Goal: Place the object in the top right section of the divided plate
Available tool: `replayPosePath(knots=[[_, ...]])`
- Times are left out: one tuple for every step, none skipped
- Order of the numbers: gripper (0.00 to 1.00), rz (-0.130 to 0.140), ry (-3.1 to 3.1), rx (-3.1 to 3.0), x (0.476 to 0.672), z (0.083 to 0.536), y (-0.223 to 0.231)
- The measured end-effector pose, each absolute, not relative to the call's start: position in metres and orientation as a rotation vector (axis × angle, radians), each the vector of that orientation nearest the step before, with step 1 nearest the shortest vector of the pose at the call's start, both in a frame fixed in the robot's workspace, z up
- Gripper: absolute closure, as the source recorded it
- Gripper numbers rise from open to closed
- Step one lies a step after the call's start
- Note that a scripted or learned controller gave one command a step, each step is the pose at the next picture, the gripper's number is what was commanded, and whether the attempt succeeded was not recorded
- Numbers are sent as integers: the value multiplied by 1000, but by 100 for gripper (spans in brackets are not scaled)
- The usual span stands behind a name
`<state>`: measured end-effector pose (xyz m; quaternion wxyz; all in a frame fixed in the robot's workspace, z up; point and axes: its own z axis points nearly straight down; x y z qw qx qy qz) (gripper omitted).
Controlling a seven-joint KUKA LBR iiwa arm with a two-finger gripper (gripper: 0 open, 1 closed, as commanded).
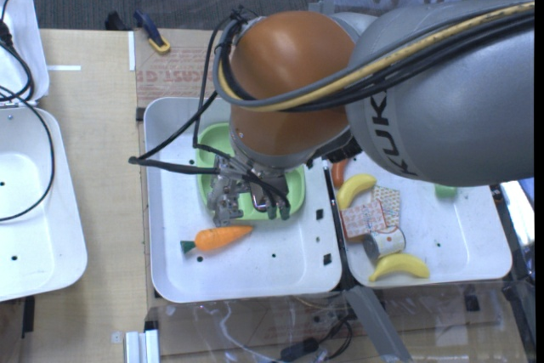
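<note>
Over the left bin [170,268], the arm's claw [246,201] hangs above the green plate [212,140], grip unclear.

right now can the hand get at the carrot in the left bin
Probably yes. The hand hangs over the green divided plate, and the carrot lies just beside it on the bin floor, with nothing on top of it.

You can see little of the green divided plate [210,142]: the arm's orange band [289,81] covers most of it, sections included. The gripper [248,198] is a dark tangle, too unclear to read. The right bin [476,255] is partly covered at its far side.
</note>
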<state>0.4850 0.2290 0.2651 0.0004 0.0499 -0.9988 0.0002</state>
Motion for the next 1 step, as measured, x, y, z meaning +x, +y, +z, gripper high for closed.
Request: replayPosePath(knots=[[100, 0, -3122, 357, 490, 254, 157]])
